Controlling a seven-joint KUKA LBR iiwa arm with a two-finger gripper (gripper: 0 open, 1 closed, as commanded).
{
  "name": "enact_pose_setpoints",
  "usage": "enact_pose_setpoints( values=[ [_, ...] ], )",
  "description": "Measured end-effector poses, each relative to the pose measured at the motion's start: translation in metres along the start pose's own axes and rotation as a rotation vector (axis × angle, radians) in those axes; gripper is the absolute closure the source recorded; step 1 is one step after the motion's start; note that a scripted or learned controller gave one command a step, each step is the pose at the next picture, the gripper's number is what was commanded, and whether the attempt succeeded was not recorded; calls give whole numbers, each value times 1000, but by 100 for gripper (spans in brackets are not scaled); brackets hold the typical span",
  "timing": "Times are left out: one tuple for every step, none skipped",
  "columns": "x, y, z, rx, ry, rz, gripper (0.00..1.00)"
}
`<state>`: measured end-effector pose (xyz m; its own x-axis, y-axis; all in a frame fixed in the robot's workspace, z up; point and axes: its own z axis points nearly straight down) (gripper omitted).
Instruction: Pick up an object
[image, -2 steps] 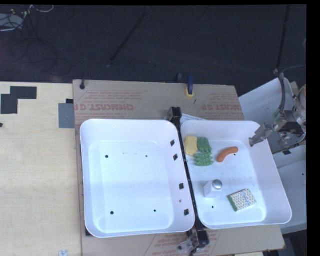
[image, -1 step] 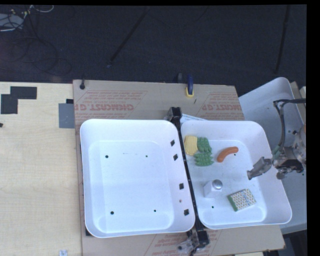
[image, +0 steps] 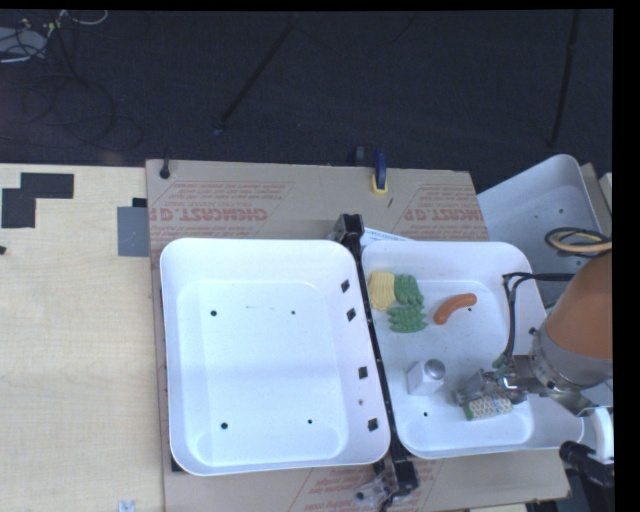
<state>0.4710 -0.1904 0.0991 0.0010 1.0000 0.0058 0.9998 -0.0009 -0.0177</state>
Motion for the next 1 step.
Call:
enact_pose_setpoints(
  values=[
    [-2,3,-19,-14,-3,7,100]
  ],
)
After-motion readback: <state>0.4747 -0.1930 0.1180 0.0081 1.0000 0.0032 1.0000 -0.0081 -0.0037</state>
